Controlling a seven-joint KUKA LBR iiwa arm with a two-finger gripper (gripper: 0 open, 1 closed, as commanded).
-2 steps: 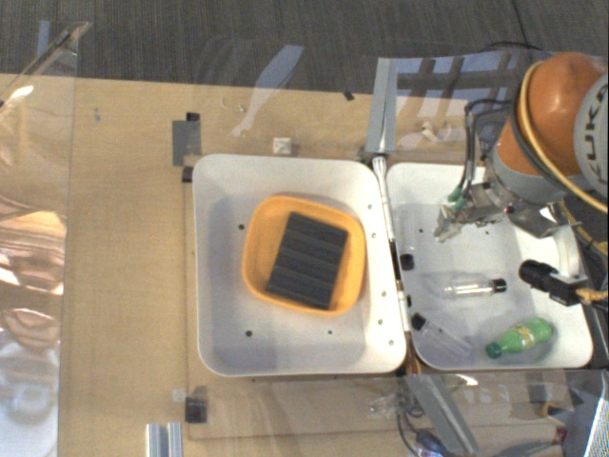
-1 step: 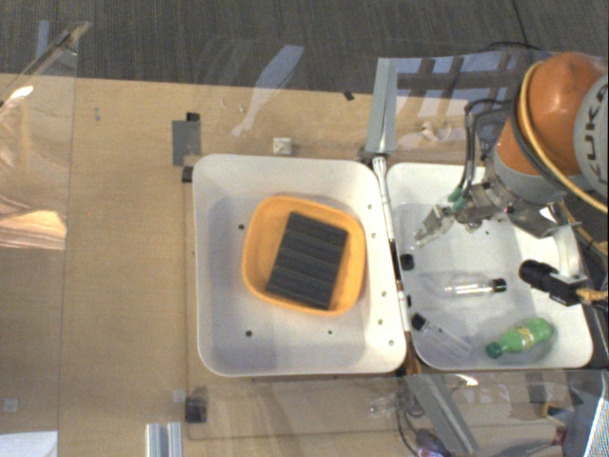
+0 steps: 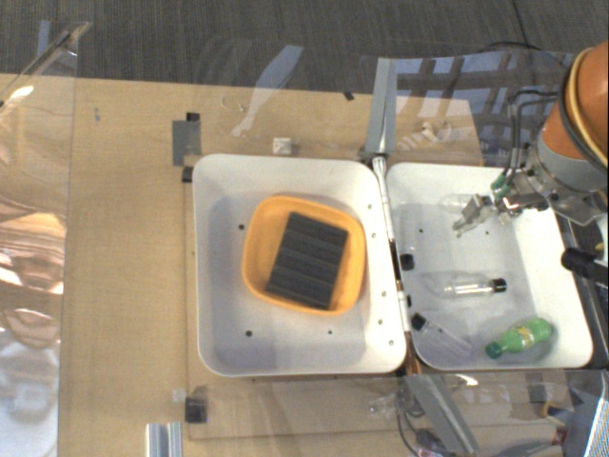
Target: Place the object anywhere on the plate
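1. Plate [image 3: 255, 260]: orange, sits in the left bin [image 3: 219, 341], roughly centred. Dark ribbed block [image 3: 306, 260] lies flat on it, turned slightly askew.
2. Right bin [image 3: 571, 355] touches the left bin's right edge; both on the wooden table [image 3: 114, 255].
3. Clear tube with black cap [image 3: 473, 287] lies right of the plate, mid right bin, apart from everything.
4. Green bottle [image 3: 520, 338] lies on its side, right of the plate and lower, by the right bin's near edge.
5. Tool [image 3: 473, 215] is over the right bin's upper part, right of the plate, arm [image 3: 580, 112] entering from the right. Cannot tell whether the tool is clenched or released.
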